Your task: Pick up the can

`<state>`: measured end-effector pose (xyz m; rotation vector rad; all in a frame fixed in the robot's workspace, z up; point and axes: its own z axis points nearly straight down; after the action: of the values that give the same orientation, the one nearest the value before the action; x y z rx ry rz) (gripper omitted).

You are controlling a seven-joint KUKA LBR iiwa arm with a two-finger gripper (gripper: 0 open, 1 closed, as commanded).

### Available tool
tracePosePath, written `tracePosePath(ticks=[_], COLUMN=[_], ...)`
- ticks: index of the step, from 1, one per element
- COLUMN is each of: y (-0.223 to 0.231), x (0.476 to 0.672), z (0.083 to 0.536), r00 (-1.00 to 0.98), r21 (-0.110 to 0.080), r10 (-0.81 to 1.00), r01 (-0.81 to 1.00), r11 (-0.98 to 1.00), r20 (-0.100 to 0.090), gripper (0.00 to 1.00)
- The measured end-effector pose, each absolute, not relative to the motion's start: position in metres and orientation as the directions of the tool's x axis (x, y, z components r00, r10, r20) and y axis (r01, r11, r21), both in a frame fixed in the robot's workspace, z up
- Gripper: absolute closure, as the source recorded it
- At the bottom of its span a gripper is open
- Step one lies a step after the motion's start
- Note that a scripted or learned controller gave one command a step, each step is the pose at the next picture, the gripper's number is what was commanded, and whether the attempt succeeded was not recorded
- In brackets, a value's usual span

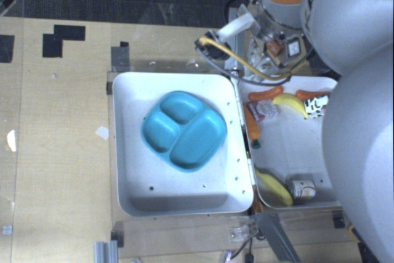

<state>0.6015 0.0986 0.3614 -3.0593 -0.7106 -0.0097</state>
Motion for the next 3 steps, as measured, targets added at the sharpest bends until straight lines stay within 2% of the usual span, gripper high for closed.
tracePosePath(ticks=[1,2,3], y=[0.152,0.229,0.228], x=[0.623,0.662,0.664], z=[0.313,0.315,0.327], r00=[0.930,0.897,0.897], r21=[-0.001,0.000,0.000], r10=[0.367,0.443,0.441], r01=[0.367,0.443,0.441], r11=[-0.930,-0.897,-0.897], r20=[0.005,0.007,0.013], gripper=[1.00,1.00,1.00])
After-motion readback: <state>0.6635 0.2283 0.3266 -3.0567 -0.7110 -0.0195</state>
